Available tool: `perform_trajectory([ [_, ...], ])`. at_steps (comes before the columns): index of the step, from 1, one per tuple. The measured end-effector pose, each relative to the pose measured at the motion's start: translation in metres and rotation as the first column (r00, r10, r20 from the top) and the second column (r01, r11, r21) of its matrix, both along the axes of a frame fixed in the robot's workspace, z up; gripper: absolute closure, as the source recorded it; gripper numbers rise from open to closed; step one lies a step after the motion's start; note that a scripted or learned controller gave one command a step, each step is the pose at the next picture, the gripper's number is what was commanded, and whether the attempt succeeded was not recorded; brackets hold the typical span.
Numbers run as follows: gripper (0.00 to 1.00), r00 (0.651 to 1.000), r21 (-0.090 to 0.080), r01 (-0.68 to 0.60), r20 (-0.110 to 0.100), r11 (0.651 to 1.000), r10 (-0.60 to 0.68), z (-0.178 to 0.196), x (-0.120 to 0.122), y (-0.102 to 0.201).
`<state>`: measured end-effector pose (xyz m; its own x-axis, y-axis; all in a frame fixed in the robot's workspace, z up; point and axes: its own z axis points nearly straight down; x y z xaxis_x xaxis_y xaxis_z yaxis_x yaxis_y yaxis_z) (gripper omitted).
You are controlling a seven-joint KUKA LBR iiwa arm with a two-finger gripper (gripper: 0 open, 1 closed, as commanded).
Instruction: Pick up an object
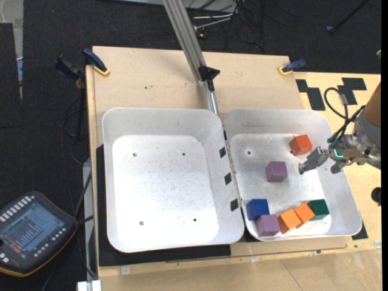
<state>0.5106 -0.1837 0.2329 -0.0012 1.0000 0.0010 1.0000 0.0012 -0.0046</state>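
My gripper (313,161) hangs open over the right side of the right bin (347,194), with nothing between its fingers. An orange block (300,144) lies just up and left of it. Further left, a purple block (276,171) sits near the bin's middle. Along the bin's front edge runs a row of blocks: a blue block (257,208), a second purple block (268,224), two orange blocks (291,218) and a green block (318,209).
The left bin (160,180) stands beside the right one, and their rims meet at the middle. A slanted metal pole (188,35) rises from the far side. Clamps (97,62) grip the bench's back corners. A teach pendant (30,229) lies at the lower left.
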Motion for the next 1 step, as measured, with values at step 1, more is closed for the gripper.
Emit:
perform_trajectory([
  [1,0.00,1.000,-0.001,0.001,0.005,1.000,-0.001,0.0025,0.0010,0.0003],
])
